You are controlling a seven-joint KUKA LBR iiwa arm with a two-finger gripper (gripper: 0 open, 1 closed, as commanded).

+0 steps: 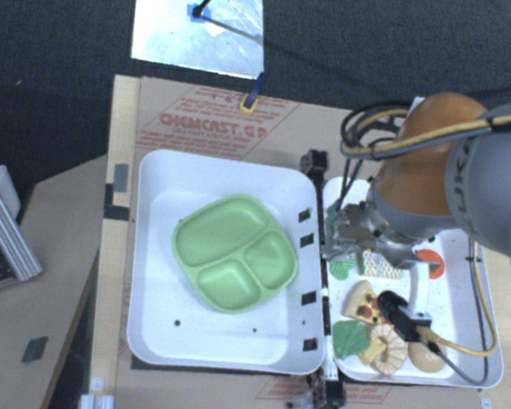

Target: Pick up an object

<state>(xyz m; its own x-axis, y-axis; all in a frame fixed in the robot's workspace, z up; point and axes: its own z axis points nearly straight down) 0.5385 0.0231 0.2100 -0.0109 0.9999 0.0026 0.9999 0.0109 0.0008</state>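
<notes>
Two white bins side by side: left bin (pixel 153 261), right bin (pixel 482 349). One green divided plate (pixel 234 253) with three compartments, in the left bin. In the right bin, toy food partly hidden under the one arm (pixel 479 170): one pizza slice (pixel 365 303), one green leaf (pixel 347 338), one pretzel-like piece (pixel 389 350), one tan cookie-shaped piece (pixel 425 358), one red-and-white item (pixel 430 261), one small green piece (pixel 341 267); any more under the arm, cannot tell.

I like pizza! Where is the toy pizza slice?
The toy pizza slice lies in the right bin, near its left wall, just below the arm's wrist.
</notes>
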